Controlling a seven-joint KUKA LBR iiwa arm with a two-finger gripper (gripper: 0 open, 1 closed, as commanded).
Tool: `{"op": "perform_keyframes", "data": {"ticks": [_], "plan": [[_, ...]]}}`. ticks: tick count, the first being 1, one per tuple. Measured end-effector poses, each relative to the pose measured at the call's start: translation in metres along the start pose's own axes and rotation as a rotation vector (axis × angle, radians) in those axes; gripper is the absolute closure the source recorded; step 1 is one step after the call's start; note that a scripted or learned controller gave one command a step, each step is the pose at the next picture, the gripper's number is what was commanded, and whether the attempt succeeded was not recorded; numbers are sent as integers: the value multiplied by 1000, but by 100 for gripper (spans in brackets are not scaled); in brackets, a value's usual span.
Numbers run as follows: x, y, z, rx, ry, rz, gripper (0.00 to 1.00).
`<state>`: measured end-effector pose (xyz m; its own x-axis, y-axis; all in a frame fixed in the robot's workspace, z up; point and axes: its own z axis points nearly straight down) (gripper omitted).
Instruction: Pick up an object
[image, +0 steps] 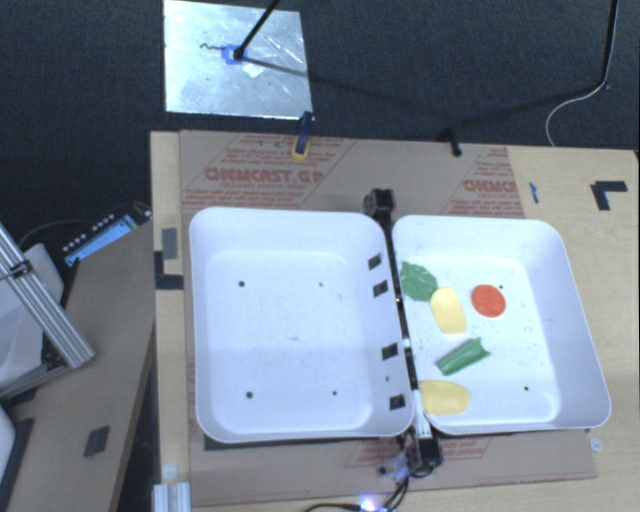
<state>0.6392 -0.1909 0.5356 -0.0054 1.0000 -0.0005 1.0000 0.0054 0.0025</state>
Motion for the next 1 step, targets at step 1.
{"op": "perform_keyframes", "data": {"ticks": [1], "plan": [[-16, 30, 43, 1, -1, 4, 100]]}}
